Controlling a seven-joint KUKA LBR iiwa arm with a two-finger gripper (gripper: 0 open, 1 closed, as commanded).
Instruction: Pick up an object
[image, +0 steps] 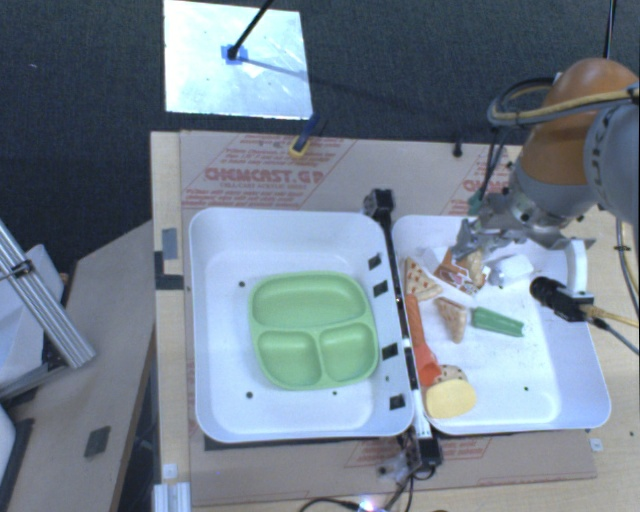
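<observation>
Two white bins: the left bin (215, 300) holds one green tray (312, 330). The right bin (570, 390) holds several toy foods; at twelve o'clock the gripper (473, 250) hangs over a brown snack (470, 270), its grip impossible to tell.

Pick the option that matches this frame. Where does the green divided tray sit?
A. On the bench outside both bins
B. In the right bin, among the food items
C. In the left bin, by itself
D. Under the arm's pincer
C: the green divided tray lies flat in the left bin, while the toy food items lie in the right bin.
</observation>
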